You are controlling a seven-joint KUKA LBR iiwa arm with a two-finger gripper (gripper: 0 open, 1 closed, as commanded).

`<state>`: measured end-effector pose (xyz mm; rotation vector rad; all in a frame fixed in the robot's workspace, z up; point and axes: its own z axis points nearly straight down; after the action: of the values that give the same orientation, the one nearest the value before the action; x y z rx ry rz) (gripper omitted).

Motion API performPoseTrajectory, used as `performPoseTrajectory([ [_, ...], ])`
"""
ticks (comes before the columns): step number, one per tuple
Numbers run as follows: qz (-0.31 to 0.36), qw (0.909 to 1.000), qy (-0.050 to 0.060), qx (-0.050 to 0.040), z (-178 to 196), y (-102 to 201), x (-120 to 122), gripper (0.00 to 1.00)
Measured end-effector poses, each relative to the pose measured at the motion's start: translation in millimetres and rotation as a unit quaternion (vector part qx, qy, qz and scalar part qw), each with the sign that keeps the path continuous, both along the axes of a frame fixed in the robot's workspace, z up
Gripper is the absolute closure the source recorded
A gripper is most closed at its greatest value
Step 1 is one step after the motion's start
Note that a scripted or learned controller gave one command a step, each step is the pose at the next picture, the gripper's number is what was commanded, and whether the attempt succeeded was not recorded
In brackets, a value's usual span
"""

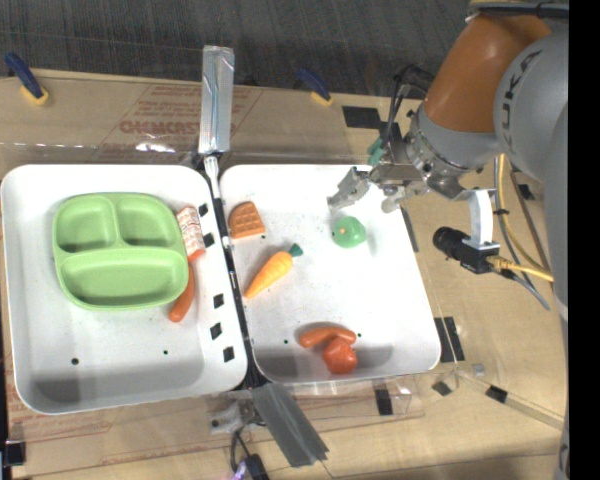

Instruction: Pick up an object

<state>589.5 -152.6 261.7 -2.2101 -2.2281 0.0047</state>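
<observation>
- Green round fruit sits in right bin, far-right part, just below gripper.
- Fingers spread, nothing btwn them.
- Risk: rounded fruit may roll or squirt out on closing; off-centre descent likely nudges it away.

A light wooden bench stands on dark grey carpeted floor, seen from above at a slant. A sheet of brown cardboard printed with red lettering covers the bench's far side, held at its edge by blue clamps. Strips of black tape mark the wood. Even, soft light falls across the scene.
</observation>
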Motion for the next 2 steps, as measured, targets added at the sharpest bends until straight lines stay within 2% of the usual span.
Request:
performPoseTrajectory([
  [1,0.035,0.9994,0.001,0.0001,-82.5,62.2,-6.1,0.0],
  [2,0.031,0.9995,-0.001,0.0001,-170.8,56.5,-22.0,0.0],
])
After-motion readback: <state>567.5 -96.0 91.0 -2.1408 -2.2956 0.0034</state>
